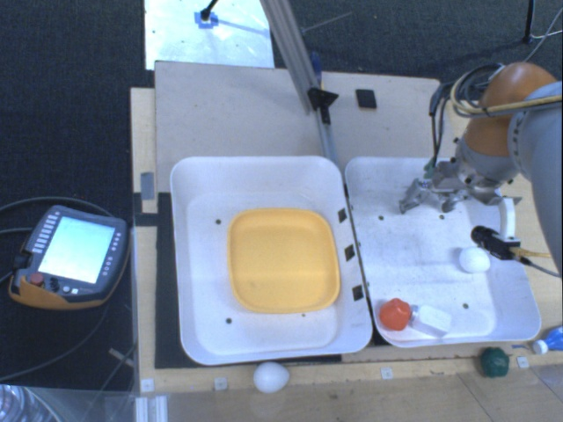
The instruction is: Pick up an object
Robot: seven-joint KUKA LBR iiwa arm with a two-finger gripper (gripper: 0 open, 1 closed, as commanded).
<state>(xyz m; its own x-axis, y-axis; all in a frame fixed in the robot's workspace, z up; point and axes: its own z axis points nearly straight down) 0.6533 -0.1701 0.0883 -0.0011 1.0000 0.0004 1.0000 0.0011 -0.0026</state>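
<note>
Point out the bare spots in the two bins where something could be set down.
Right bin: the middle floor is bare, bordered by the pincer above, the white ball at right and the orange object below. Its lower edge is crowded. Left bin: the yellow plate takes the centre, leaving bare strips along the walls.

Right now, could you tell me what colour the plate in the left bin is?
Yellow: the plate shows clearly in the camera view.

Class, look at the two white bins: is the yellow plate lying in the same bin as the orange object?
No, the yellow plate lies in the left bin; the orange object lies in the right bin.
</note>
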